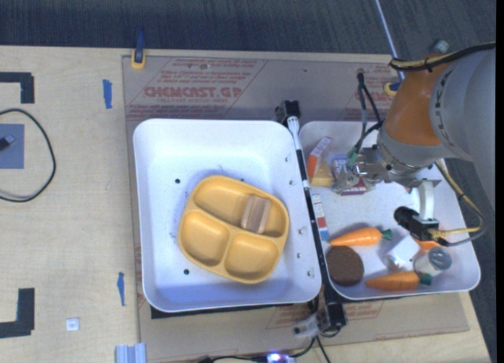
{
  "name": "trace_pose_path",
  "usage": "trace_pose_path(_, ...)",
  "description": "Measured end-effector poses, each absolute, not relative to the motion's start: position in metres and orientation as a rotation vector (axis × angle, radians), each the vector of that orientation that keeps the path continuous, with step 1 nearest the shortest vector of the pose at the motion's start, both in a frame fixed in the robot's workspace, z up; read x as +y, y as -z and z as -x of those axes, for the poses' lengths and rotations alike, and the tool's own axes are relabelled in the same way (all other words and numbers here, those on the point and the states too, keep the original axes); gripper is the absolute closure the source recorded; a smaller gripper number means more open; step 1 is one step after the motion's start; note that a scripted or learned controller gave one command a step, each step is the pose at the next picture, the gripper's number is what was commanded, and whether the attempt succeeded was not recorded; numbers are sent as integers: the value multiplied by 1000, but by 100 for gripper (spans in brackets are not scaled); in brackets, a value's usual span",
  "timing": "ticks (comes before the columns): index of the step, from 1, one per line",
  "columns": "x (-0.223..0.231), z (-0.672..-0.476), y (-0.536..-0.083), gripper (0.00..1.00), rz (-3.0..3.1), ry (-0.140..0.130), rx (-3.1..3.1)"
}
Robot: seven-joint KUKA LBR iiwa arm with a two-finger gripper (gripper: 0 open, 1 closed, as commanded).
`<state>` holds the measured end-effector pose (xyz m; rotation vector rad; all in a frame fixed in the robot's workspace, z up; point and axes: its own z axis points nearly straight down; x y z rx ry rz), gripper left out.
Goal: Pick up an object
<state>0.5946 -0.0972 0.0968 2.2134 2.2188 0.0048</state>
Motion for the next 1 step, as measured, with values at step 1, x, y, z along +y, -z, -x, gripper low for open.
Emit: trace_pose_path(1,-53,-494,-185,100,-2221,0,2224)
